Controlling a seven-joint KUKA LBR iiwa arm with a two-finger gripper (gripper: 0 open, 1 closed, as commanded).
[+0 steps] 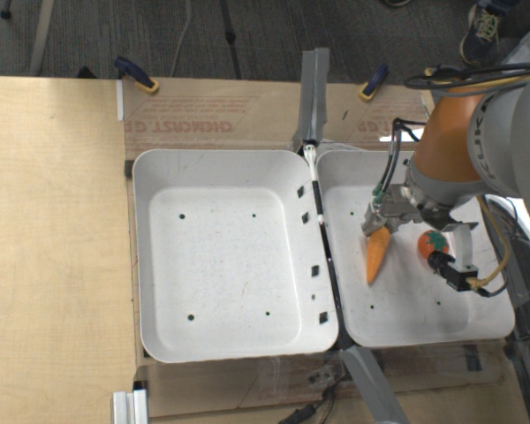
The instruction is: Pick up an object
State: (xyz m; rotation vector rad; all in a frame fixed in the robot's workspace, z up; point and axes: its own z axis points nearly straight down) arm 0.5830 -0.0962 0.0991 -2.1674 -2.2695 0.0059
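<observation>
I see the hand (377,222) low over the right bin (397,325), its fingers closed around the top end of the orange carrot (375,253). The carrot hangs tip-down toward the bin floor. A small orange and green object (431,243) lies just to its right, beside the arm (477,140). The left bin (159,237) sits alongside on the desk (53,237).
</observation>
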